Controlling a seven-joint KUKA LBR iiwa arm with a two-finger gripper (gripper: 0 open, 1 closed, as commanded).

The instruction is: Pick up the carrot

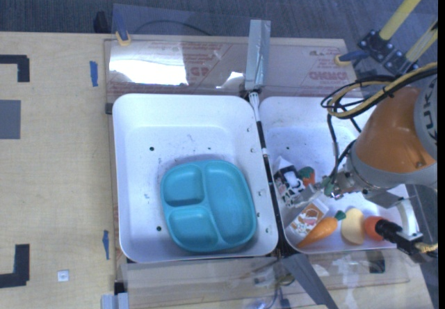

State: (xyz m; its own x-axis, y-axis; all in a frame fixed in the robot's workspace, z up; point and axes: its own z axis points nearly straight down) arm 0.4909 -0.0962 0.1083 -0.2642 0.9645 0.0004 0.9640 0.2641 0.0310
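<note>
The carrot (320,230) is orange with a green tip and lies near the front edge of the right bin (295,127), pointing to the lower left. My gripper (331,186) hangs over the right bin, a little above and behind the carrot, under the grey wrist and the orange band (393,135). Nothing is visibly held in it. The arm hides part of the bin's right side.
Beside the carrot lie a pale yellow piece (352,225), a red piece (375,227) and a small printed packet (306,216). A black-and-white toy (290,183) lies left of the gripper. The left bin (139,127) holds a blue sectioned plate (207,205).
</note>
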